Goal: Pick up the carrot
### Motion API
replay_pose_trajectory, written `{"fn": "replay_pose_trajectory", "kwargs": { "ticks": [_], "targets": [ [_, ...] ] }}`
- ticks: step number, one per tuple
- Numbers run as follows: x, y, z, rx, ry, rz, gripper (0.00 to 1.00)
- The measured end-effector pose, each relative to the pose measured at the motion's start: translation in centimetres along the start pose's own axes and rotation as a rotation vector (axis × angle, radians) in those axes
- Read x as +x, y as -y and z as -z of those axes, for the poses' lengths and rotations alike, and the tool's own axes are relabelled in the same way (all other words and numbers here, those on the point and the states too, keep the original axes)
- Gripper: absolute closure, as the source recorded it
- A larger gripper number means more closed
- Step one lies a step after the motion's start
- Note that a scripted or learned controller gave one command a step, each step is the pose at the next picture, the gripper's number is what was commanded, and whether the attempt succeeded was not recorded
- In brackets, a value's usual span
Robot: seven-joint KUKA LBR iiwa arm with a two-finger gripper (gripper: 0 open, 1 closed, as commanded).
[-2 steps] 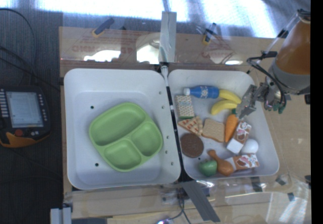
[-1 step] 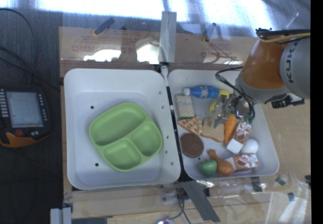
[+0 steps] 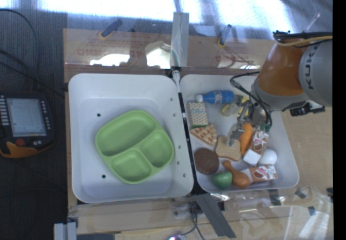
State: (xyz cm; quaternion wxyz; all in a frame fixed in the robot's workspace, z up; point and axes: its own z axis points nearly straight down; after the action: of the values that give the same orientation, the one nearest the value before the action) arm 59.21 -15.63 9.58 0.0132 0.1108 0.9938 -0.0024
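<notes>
The carrot (image 3: 247,137) is an orange stick lying slanted in the right bin (image 3: 289,171), between a toast slice (image 3: 228,150) and a small red-and-white carton (image 3: 259,140). My gripper (image 3: 241,127) hangs right over the carrot's upper end, its dark fingers pointing down on either side of it. The arm's orange band (image 3: 281,68) sits above and to the right. Whether the fingers press on the carrot is not visible.
The right bin also holds a blue bottle (image 3: 216,97), a cracker box (image 3: 198,114), a pizza slice (image 3: 204,135), a brown cookie (image 3: 206,161), a chicken leg (image 3: 237,174), a green pepper (image 3: 222,180) and an egg (image 3: 268,156). A green divided plate (image 3: 135,146) lies in the left bin.
</notes>
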Motion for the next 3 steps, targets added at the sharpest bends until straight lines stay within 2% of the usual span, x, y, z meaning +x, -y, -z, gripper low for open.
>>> {"fn": "replay_pose_trajectory", "kwargs": {
  "ticks": [1, 2, 3],
  "targets": [
    [3.1, 2.1, 0.0, -0.002, -0.003, -0.034, 0.00],
    [3.1, 2.0, 1.0, -0.001, -0.008, -0.031, 1.00],
    [3.0, -1.8, 11.0, -0.001, -0.015, -0.169, 1.00]
  ]
}}
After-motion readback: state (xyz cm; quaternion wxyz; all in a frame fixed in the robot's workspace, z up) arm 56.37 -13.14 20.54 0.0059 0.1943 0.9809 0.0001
